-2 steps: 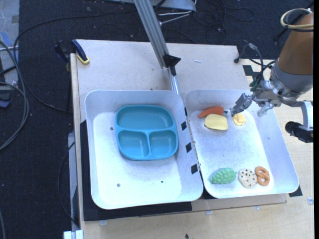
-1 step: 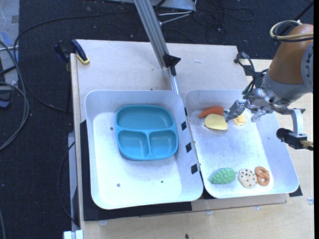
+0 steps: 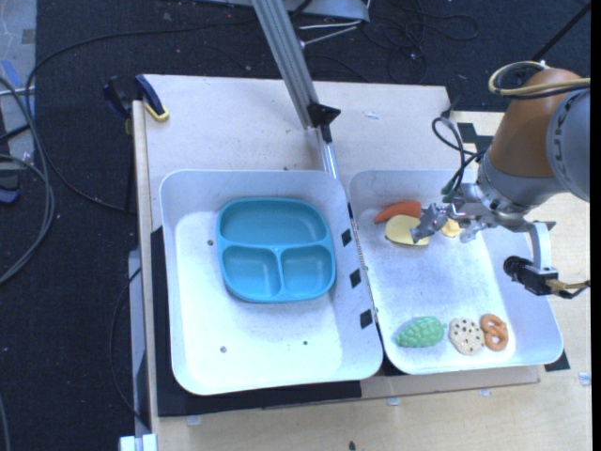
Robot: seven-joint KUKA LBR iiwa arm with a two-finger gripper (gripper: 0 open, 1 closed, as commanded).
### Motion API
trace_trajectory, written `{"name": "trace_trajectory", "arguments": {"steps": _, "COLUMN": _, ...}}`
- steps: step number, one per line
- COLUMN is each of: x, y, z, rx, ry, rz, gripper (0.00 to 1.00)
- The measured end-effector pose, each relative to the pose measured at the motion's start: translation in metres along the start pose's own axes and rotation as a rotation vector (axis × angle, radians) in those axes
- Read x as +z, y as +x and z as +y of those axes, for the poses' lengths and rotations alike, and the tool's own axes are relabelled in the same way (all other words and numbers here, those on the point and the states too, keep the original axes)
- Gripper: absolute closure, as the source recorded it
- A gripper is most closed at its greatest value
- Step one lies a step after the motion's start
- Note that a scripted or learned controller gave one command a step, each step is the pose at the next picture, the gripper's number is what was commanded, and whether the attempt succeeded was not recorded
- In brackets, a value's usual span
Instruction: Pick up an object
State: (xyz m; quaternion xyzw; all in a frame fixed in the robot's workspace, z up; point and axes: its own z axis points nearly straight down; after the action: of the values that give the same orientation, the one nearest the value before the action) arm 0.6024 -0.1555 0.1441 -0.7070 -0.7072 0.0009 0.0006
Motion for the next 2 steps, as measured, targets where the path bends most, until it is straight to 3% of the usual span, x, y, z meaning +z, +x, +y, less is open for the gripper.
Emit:
{"name": "trace_trajectory", "arguments": {"steps": 1, "x": -0.012, "y": 0.0, "z": 0.0, "rx": 0.0, "ry": -0.003, "rz": 0.0, "gripper": 1.0}}
{"name": "trace_trajectory", "arguments": {"steps": 2, "x": -0.076, "y": -0.001, "z": 0.002, "rx": -0.001, "ry": -0.008, "rz": -0.001, "gripper": 1.0}}
